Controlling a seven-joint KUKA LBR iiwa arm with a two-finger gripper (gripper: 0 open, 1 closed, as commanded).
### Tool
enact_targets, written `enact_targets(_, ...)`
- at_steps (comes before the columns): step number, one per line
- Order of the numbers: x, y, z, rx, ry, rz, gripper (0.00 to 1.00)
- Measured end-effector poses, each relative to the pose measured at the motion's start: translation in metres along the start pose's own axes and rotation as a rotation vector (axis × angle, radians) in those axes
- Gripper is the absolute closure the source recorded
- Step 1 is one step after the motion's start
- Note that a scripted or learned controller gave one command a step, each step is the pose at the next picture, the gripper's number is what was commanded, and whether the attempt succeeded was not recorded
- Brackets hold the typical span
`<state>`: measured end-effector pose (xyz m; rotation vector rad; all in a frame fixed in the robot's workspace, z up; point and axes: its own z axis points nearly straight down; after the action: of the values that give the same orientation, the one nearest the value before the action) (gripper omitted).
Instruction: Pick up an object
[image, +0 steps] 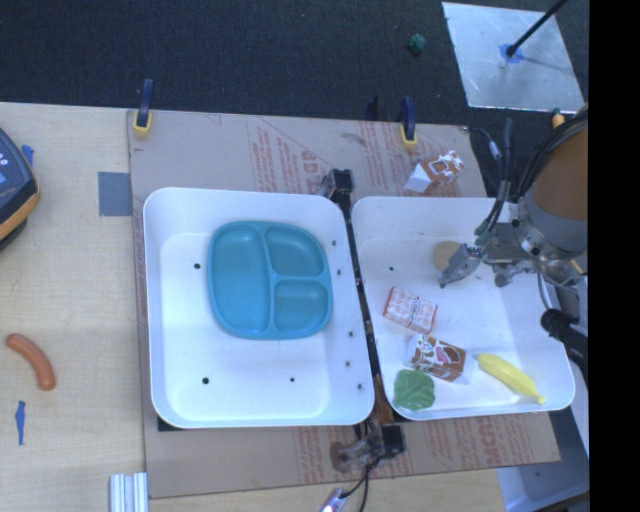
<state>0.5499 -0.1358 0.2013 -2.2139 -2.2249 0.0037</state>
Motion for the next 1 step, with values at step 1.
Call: enact_targets(1,-0.0088,0.0828,0.0891,0.002,-0.001,-0.002,0.00)
